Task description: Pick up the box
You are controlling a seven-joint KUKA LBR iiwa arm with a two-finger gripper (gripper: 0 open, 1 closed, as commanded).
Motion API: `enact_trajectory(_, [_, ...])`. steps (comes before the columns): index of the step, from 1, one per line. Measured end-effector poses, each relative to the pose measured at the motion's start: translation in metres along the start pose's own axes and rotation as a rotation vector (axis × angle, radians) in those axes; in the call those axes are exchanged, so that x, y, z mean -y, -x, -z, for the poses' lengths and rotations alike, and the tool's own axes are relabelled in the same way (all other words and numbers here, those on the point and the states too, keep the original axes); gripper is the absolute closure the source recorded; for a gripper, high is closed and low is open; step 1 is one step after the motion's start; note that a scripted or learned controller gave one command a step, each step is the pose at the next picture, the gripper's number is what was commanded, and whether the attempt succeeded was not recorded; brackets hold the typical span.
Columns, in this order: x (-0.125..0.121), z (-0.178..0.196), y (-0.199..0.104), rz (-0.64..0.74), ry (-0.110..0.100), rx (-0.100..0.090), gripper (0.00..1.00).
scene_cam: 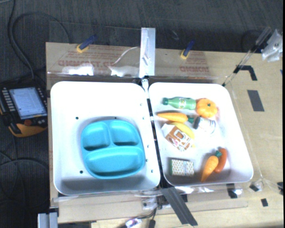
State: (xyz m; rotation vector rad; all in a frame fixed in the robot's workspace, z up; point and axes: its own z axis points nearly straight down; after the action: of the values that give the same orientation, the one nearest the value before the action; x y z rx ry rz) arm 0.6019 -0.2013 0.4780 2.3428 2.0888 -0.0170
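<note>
Two shallow white bins sit side by side on the table. The left bin holds a blue sectioned tray, lying flat near the bin's middle, toward the table's front edge.

The right bin holds the rest. The box, white with orange and red print, lies tilted near the middle of that bin. A yellow banana lies just behind it, touching or nearly touching its upper edge. Along the bin's far side a green bottle lies on its side, and an orange pumpkin-like fruit rests just beside the bottle's end. A small patterned packet lies flat toward the bin's front edge, near the box but apart from it. Two carrots lie side by side toward the bin's front right corner.

The end effector's state cannot be told.
</note>
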Motion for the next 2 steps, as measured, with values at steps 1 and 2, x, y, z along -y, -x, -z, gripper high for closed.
enact_trajectory(1, [-0.0008,0.0089,-0.0004,0.001,0.0,0.001,1.0])
enact_trajectory(2, [-0.0016,0.0178,-0.0008,0.002,-0.001,0.003,1.0])
